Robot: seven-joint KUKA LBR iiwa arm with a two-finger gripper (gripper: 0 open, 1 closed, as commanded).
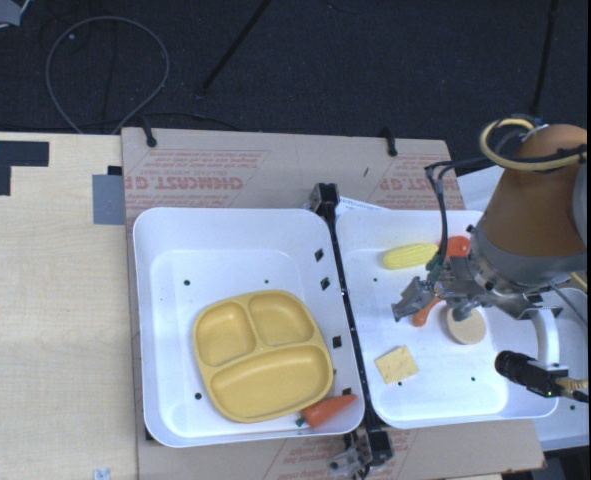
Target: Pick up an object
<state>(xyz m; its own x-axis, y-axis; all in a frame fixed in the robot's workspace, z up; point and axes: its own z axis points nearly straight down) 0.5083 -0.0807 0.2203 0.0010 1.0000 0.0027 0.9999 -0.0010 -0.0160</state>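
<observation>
Gripper (422, 303) sits in the right bin (475, 403), just below the corn (409, 257); can't tell its state. Orange piece (424, 313) touches it. Risk: crowded items, grab could slip or nudge the round piece (467, 327).

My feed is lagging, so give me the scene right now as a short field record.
left bin: yellow divided plate, carrot at its near edge
right bin: corn cob, yellow cheese square, round beige piece
gripper: low over the right bin, beside the beige piece
held object: cannot tell
</observation>
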